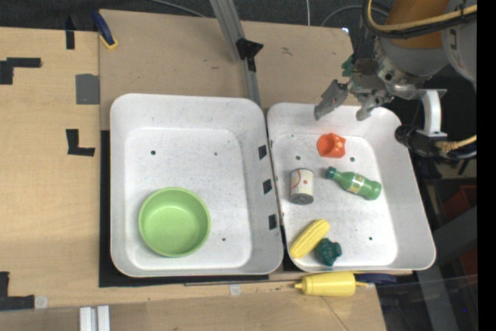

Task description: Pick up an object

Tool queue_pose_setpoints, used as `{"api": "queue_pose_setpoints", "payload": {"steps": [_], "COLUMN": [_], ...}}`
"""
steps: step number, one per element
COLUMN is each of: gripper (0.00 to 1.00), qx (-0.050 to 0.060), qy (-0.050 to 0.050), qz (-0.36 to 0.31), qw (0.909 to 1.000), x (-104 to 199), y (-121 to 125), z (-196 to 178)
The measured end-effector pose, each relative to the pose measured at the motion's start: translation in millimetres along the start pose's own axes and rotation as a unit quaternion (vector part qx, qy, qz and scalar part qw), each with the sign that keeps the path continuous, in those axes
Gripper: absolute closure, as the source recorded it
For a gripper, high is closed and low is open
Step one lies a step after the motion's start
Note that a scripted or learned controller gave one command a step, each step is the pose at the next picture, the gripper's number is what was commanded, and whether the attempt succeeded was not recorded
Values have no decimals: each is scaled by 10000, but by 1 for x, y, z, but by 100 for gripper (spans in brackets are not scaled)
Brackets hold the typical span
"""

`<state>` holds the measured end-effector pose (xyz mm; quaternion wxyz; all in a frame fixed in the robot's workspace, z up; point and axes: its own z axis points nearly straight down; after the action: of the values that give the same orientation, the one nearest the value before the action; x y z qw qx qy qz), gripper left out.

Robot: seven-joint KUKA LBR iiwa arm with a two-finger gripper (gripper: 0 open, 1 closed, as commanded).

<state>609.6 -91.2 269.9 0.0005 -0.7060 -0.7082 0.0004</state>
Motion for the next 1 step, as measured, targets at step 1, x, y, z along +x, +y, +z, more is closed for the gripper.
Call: {"api": "queue_pose_setpoints", "payload": {"steps": [1], "gripper": [0], "qx": [0], "qy": [0], "qz": [0], "qw": [10000], "x": [0], "y": [0], "z": [0]}}
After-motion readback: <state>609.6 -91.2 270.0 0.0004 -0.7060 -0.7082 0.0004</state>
